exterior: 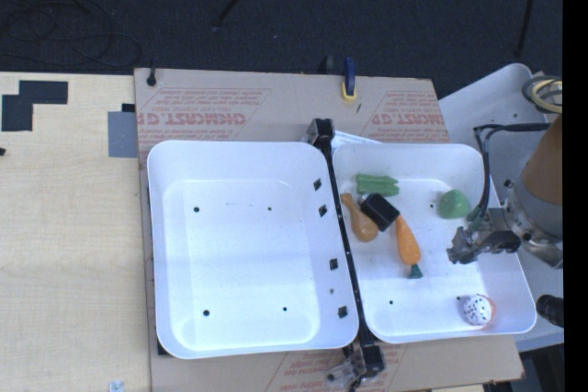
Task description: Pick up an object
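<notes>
Pale wood forms the bench (64, 225), with a brown cardboard sheet (239, 110) laid on it and dark floor strung with cables behind. Two white bins sit side by side on the cardboard: the left bin (239, 243) and the right bin (432, 308). Five objects lie in the right bin: a green oblong piece (378, 184), a black block (378, 212) touching a tan piece (358, 220), an orange carrot (407, 241), a green ball (453, 204) and a white speckled ball (476, 310). The gripper (462, 248) hangs over the right bin's right side, below the green ball; nothing shows between its fingers, and whether they are spread or closed I cannot tell.
</notes>
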Tool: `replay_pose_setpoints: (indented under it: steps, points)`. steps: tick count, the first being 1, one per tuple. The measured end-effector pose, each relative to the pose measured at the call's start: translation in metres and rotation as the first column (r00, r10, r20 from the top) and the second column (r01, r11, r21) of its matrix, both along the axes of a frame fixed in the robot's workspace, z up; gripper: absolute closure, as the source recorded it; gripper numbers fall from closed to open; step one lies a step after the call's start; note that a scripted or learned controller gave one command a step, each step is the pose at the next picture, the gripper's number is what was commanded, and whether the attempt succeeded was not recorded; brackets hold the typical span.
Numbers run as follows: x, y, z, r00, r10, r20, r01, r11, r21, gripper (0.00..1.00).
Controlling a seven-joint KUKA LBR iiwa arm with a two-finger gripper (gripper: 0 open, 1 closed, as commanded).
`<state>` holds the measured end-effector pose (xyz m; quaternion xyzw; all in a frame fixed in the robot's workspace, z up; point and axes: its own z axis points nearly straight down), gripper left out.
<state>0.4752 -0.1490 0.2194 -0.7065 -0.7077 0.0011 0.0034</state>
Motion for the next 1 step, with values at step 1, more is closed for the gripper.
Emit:
replay_pose_setpoints:
  steps: [1]
  points:
    - [0.0,0.0141,-0.0259,1.0,0.0,0.001,0.0,1.0,-0.001,1.0]
